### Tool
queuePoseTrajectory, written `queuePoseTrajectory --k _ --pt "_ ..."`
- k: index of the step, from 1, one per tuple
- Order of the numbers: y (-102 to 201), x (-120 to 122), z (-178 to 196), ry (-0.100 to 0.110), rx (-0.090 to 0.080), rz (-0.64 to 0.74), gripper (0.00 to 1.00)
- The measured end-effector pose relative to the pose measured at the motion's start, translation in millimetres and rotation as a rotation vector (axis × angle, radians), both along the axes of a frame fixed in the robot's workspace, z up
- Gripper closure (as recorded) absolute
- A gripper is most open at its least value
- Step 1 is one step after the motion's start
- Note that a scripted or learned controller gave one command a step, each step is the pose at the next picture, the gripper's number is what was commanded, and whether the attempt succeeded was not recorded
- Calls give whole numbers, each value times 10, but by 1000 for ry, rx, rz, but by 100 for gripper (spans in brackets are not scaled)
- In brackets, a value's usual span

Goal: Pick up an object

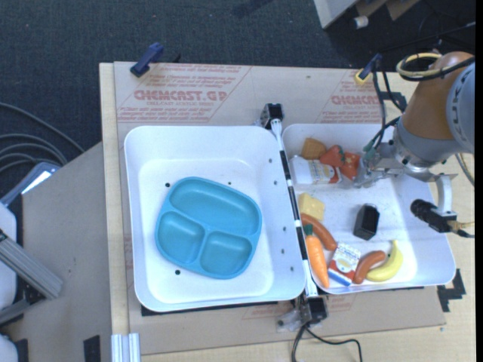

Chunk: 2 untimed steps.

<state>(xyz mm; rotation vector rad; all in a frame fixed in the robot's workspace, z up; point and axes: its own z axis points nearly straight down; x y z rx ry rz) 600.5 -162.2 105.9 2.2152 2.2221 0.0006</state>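
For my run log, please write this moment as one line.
arm: over right bin | pincer: low beside red toy, grasp unclear | left bin: blue tray | banana, carrot: untouched

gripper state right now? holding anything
gripper: low in the right bin, beside the red toy; open or closed cannot be told, and no object visibly held.

Even, bright overhead light fills the scene; both white bins (143, 202) look slightly washed out, with soft glare on their rims. Shadows are faint and short, pooling beneath the blue tray (209, 227). The dark floor (60, 36) stays dim. Focus is moderately soft throughout, with fine print on the tabletop (181, 96) slightly blurred.
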Motion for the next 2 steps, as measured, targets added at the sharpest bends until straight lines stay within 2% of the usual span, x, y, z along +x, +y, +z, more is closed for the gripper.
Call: queuePoseTrajectory --k 1,2 --pt "1 -1 -1 0 0 0 0" --pt "-180 601 -251 28 4 -8 0"
